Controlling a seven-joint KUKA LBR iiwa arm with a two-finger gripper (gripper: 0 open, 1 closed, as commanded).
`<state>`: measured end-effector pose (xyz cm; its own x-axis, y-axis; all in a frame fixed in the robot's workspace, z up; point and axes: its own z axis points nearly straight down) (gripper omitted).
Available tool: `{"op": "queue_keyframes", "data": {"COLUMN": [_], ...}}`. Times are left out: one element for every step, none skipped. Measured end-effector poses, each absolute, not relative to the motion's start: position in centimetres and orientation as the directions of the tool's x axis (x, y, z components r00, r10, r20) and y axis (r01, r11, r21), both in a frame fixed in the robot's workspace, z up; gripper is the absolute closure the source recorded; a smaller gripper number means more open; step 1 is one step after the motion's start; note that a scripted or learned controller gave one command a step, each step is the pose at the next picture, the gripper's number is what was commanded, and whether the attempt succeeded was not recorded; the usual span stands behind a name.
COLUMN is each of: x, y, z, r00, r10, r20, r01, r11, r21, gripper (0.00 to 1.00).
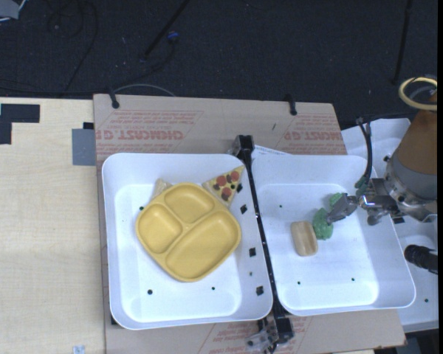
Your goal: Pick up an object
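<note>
Left bin: yellow divided tray lying flat near centre, three compartments facing up. Pizza-slice toy just beyond the tray's far right corner, partly tucked behind its rim; toppings too small to make out. Black divider clip at the far end of the seam between bins.

Right bin: tan oblong block on the floor, left of centre. Green object touching the block's upper right corner; shape unclear, lumpy, possibly a toy vegetable. Upper part of green object masked by the gripper.

Gripper reaching in from the right, low over the right bin, tip at the green object. Contact or very near contact with its top. Finger spacing not resolvable: fingers grey, blurred against white floor and green object; apart or together cannot be told. Grasp not confirmed.

Arm cut off at the right edge; orange band visible above the wrist, cable looping over the bin's far right corner.
</note>
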<state>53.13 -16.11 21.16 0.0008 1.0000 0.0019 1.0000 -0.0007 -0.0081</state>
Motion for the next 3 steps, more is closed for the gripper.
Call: {"op": "queue_keyframes", "data": {"x": [52.8,52.8,53.0], "y": [-16.8,-16.2,-16.2], "z": [15.0,9.2,10.7], "r00": [0.001,0.003,0.003], "r10": [1.0,1.0,1.0], "r20": [0.003,0.002,0.006], "r01": [1.0,1.0,1.0], "r11": [-0.001,-0.003,-0.003], "r21": [-0.01,0.002,0.004], "gripper": [0.0,0.0,1.0]}}
